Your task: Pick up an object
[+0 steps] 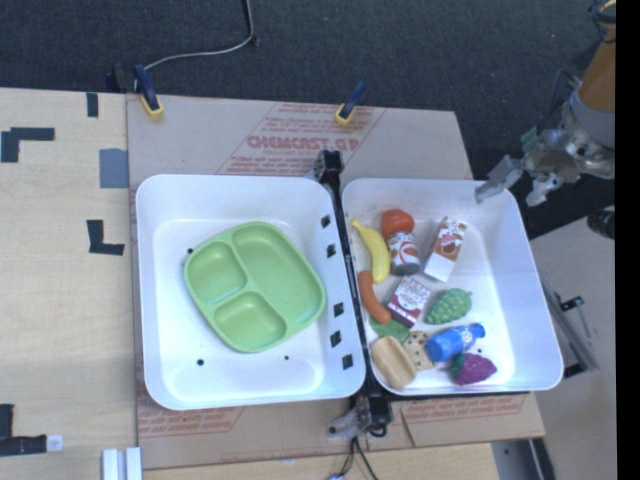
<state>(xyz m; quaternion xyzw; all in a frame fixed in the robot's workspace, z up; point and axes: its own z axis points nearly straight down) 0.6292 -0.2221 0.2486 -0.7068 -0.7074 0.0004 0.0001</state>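
The right bin holds several toy foods: a yellow banana, a red tomato, a small can, a white carton, a red packet, green grapes, an orange carrot, a blue bottle, purple grapes and a tan bread piece. My gripper hangs over the bin's upper right corner, above and to the right of the carton. Its two fingers stand apart, open, with nothing between them.
The left bin holds a green divided plate. Black clips line the wall between the bins. Both bins rest on a cardboard sheet held by yellow clamps at the back. The arm's orange band is at the right edge.
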